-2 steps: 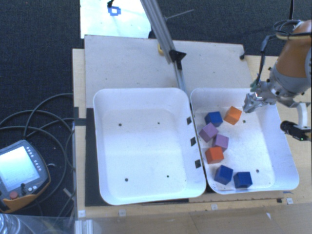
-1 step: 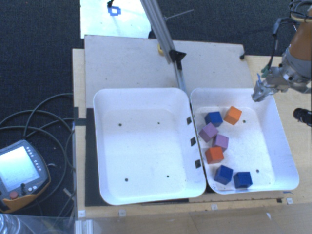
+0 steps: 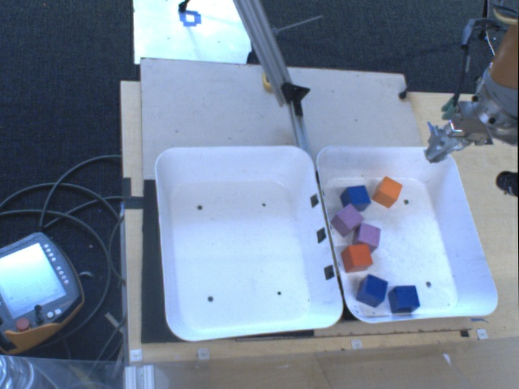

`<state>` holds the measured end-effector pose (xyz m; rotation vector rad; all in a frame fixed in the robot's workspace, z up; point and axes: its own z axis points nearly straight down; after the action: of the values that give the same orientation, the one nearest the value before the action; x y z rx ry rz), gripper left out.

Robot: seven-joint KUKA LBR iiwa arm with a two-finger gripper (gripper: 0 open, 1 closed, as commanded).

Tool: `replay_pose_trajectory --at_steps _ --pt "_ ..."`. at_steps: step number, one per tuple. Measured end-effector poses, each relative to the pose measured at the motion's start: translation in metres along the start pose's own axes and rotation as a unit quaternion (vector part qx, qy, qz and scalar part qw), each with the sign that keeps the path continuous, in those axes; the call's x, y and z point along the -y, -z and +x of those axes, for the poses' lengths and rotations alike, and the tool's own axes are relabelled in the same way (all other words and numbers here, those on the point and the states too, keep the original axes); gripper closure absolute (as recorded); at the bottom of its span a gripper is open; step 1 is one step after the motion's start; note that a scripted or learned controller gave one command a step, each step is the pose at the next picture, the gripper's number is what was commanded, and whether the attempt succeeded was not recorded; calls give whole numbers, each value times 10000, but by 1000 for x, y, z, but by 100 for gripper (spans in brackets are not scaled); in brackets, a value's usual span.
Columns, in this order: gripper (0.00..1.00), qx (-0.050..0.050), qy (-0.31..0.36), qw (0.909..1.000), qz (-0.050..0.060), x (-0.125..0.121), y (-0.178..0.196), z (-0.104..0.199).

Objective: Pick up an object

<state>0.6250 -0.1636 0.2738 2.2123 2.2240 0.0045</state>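
The claw [image 3: 439, 147] hung over the right bin's [image 3: 474, 241] far rim, grip state unclear; the orange cube [image 3: 388, 191] lay nearest, below-left of it.

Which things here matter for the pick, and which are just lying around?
For the job: gripper; right bin with blue cubes, purple cubes, orange cubes.

Lying about: left bin, handheld pendant, cables, metal pole.

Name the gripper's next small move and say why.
Probably shift left and down toward the orange cube: the gripper hovers over the right bin's upper right rim, holding nothing, and that cube lies nearest it, with space around it.
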Motion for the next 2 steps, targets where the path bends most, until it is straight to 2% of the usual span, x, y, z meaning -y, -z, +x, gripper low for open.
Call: replay_pose_trajectory --at_steps 1,2 --pt "100 -9 13 10000 21 20 -5 38" --pt "100 -20 24 10000 31 38 -20 95"
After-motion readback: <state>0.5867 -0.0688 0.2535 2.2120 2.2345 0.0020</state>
